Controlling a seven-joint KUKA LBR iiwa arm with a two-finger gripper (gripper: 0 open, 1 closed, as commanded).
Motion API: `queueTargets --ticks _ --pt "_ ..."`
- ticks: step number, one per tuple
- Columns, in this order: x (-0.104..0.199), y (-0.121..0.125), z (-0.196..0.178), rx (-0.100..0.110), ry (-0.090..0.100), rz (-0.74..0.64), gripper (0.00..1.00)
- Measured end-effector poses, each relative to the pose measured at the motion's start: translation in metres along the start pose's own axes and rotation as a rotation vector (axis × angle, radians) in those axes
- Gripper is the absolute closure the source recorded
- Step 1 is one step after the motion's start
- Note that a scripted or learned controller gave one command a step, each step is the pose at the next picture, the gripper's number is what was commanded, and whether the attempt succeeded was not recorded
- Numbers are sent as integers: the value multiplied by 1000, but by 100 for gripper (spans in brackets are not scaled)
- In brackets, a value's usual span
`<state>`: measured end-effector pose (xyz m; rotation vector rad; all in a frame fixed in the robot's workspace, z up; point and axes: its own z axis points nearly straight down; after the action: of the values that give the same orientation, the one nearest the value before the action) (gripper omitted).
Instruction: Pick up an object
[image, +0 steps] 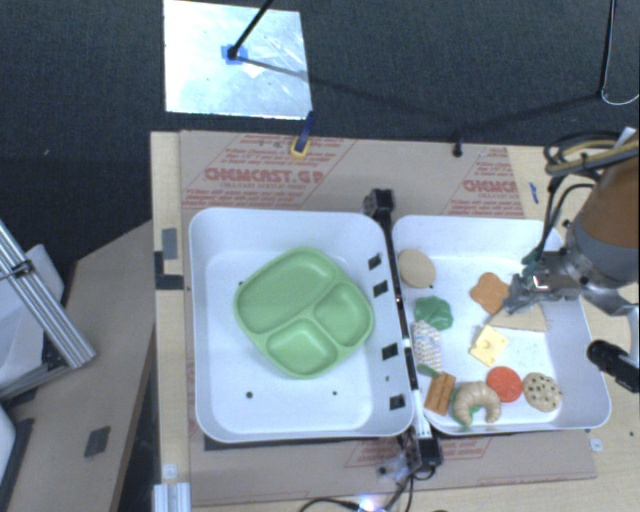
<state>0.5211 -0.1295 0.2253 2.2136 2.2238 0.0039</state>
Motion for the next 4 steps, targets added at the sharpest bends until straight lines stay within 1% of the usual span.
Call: queueTargets --ticks 1,2,3,4 --pt "46 30 -9 0 2 -6 100" --pt "85 68 -17 -1 2 -5 100" --pt "127 105 0 1 2 -5 100" --pt "161 132 2 0 2 -4 100"
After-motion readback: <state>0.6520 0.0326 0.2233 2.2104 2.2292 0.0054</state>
